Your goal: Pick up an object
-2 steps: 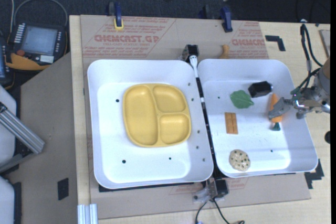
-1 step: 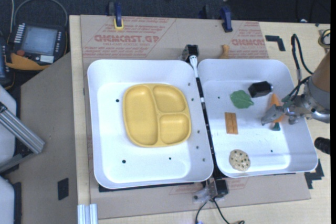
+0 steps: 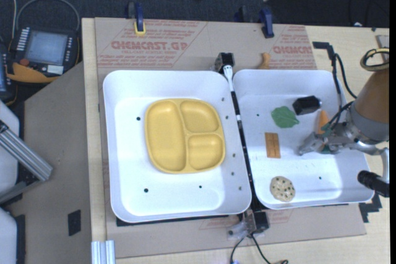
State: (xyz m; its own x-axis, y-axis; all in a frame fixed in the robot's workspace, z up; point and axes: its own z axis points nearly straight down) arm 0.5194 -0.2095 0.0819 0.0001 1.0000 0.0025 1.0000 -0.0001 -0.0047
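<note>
We see the end effector [image 3: 309,146] low inside the right bin [image 3: 297,195], near its right side. We cannot tell its state. Around it lie a green leaf [image 3: 284,117], a black block [image 3: 306,105], an orange strip [image 3: 272,145] and a cookie [image 3: 282,188]. The left bin [image 3: 124,133] holds a yellow divided plate [image 3: 184,135].
</note>
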